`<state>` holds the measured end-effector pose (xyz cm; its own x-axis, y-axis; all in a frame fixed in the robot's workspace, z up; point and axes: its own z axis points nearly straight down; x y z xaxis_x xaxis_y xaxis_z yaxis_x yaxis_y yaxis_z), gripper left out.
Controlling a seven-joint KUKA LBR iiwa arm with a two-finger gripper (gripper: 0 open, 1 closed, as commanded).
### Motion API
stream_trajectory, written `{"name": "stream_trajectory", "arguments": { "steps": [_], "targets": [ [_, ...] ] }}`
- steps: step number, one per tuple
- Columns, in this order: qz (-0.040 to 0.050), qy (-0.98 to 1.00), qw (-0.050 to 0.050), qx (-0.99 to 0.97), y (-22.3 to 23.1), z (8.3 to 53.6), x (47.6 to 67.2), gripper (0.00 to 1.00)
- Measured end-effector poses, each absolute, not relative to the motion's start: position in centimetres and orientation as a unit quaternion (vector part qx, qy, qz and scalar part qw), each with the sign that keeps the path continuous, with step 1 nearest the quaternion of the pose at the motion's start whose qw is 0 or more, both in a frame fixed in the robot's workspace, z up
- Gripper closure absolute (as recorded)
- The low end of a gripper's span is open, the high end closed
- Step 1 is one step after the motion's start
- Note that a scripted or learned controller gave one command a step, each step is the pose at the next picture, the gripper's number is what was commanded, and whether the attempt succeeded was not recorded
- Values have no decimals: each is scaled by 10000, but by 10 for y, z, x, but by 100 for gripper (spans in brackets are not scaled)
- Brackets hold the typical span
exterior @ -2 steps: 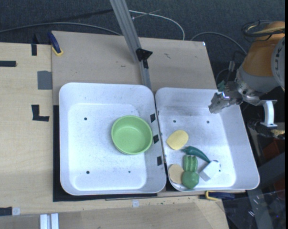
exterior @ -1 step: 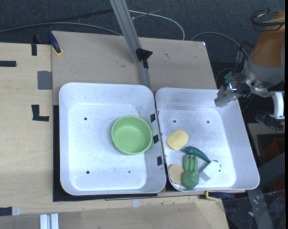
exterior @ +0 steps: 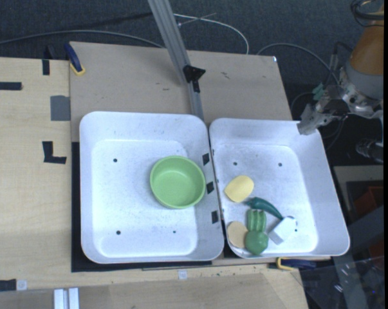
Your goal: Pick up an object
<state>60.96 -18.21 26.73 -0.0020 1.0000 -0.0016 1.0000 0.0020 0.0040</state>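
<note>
The arm (exterior: 367, 50) stands at the right of the camera view, its gripper (exterior: 309, 122) poised above the upper right rim of the right bin (exterior: 309, 172) and clear of everything inside it. Whether the jaws are released or clenched cannot be told at this size and angle; nothing is seen between them. The candidate objects lie clustered in the lower left part of the right bin: a yellow lemon-like piece (exterior: 239, 188) just beside the divider, a dark green pepper-like item (exterior: 266, 205) below and to its right, a green ridged vegetable (exterior: 256, 221) touching a round green piece (exterior: 256, 241), a pale tan disc (exterior: 236, 231) at the lower left corner, and a small white-and-grey block (exterior: 282, 229) just beside the greens. The left bin (exterior: 103, 172) bears a green bowl (exterior: 177, 182), upright, near its right side. Judgement: the task is at the approach step, with no pick yet made. The next move calls for travel down and to the left over the cluster, then a descent on one item. The lemon-like piece stands somewhat apart and appears the cleanest target; the touching greens risk a crowded or glancing grasp.
</note>
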Motion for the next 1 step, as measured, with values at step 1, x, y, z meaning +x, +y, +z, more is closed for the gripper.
{"name": "stream_trajectory", "arguments": {
  "steps": [1],
  "targets": [
    [-3, 7089, -9, 7053, -135, 253, 613, 100]
  ]
}}
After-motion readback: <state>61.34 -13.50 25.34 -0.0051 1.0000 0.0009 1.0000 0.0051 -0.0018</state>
